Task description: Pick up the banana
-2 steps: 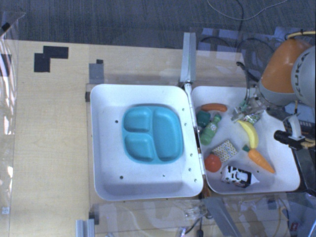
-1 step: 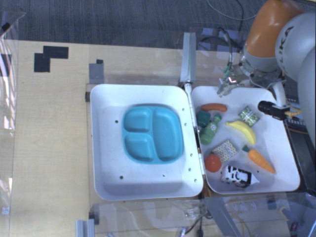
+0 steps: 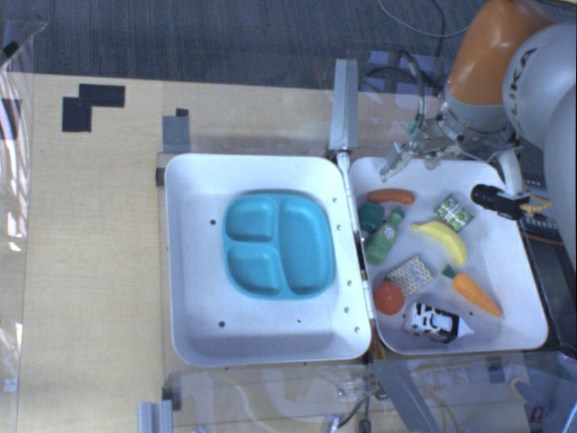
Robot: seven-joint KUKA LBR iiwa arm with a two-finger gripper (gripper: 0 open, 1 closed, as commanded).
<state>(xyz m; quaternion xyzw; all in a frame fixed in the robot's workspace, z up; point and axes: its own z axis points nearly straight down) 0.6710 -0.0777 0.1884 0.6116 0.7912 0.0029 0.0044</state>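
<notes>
The yellow banana [image 3: 442,240] lies in the middle of the right bin [image 3: 532,327], curved, pointing towards the front right. My gripper [image 3: 411,161] hangs over the far rim of that bin, up and to the left of the banana and well apart from it. Its two metal fingers stand spread open with nothing between them. The grey arm with its orange band [image 3: 491,52] comes in from the upper right.
Around the banana lie a red sausage [image 3: 389,197], a green bottle [image 3: 382,239], a green-white packet [image 3: 453,212], a carrot [image 3: 474,295], a red tomato [image 3: 389,298], a patterned packet [image 3: 412,273] and a black-white item [image 3: 435,322]. The left bin [image 3: 185,269] holds a blue divided plate [image 3: 278,244].
</notes>
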